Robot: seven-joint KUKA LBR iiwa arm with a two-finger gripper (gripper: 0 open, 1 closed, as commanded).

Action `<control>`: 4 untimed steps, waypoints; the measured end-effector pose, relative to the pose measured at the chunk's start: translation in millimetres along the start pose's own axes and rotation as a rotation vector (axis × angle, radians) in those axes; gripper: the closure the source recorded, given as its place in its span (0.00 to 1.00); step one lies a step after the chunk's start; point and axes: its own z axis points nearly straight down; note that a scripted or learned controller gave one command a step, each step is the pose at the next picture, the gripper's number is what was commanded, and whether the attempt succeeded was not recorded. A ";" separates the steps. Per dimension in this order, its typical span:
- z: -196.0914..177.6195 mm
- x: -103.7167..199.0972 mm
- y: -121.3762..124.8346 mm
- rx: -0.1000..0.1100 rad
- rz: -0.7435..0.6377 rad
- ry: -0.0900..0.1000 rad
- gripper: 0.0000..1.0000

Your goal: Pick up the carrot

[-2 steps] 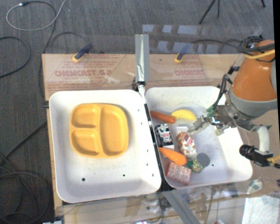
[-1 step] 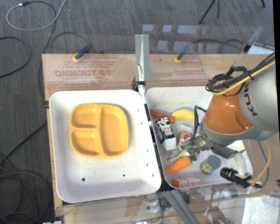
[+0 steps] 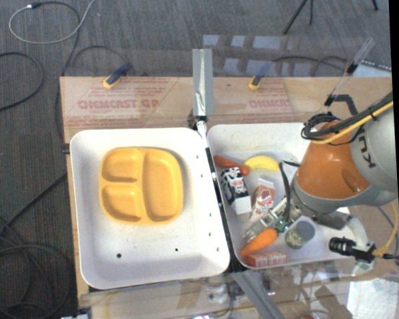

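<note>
Carrot (image 3: 260, 240) lies in the right bin (image 3: 298, 131), near its front wall, just beside the gripper (image 3: 280, 218) on its lower left. I cannot tell the state of the gripper. A small carton (image 3: 236, 184) and a banana (image 3: 263, 163) are further up from it. The yellow tray (image 3: 143, 184) sits in the left bin (image 3: 91, 261), well apart.

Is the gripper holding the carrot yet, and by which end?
It cannot be told. The gripper sits right over the carrot's upper right end in the right bin, but the hold itself is hidden.
</note>
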 end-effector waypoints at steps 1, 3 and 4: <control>-0.4 -18.5 -9.1 -0.004 -0.267 -0.004 0.00; 1.5 -145.4 26.2 -0.001 -0.564 -0.005 0.00; 0.1 -108.8 -35.4 0.000 -0.468 -0.003 0.00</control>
